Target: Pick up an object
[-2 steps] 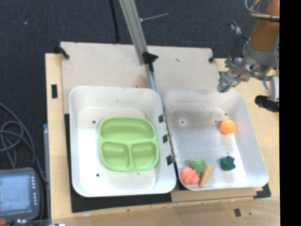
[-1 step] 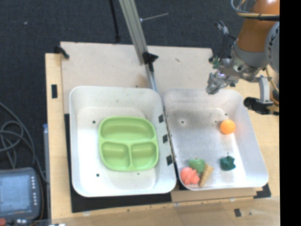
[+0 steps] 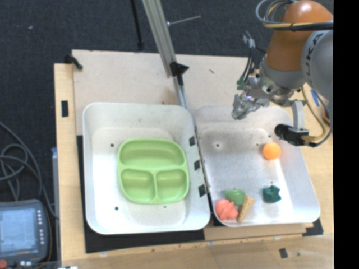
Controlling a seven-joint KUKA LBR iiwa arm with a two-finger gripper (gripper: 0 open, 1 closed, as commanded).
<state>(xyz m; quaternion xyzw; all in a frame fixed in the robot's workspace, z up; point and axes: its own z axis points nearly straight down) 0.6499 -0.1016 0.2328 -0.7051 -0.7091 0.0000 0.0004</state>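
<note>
Orange ball (image 3: 271, 151) lies near right bin's (image 3: 297, 206) right edge.

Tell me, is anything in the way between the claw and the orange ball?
Nothing visible is. The claw hangs over the far rim of the right bin. The orange ball lies nearer the camera with just bare bin floor between. The green, pink and tan toys sit at the near edge, out of the path.

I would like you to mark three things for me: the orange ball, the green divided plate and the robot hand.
orange ball (image 3: 271, 151): camera view, middle of the ball.
green divided plate (image 3: 152, 151): camera view, floor of its large upper compartment.
hand (image 3: 242, 110): camera view, at the fingertips, above the right bin's far edge.
</note>
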